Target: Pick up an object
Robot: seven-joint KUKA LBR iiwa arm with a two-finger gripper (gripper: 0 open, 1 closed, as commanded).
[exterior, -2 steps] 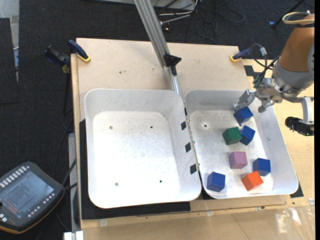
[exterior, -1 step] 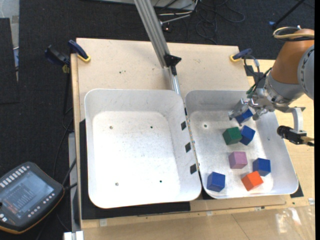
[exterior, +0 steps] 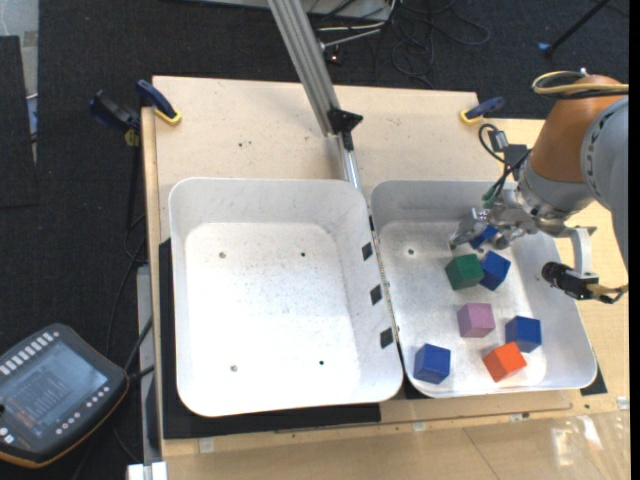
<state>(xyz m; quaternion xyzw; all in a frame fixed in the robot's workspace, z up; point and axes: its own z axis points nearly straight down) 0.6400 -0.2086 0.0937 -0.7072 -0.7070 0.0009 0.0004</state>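
The right bin (exterior: 400,218) holds several small blocks. A green block (exterior: 463,271) and a blue block (exterior: 495,269) lie touching near its middle. Toward the front are a purple block (exterior: 476,319), a second blue block (exterior: 523,332), an orange block (exterior: 504,360) and a third blue block (exterior: 432,362). My gripper (exterior: 485,230) hangs low over the back of this bin, just behind the green and blue pair. A small blue patch shows at its tip; I cannot tell whether it is a block or part of the gripper.
The left bin (exterior: 200,208) lies beside the right one. A metal pole (exterior: 305,53) slants down to the bins' shared back edge. Clamps (exterior: 160,103) grip the bench's back corners. A pendant (exterior: 50,393) rests at the lower left.
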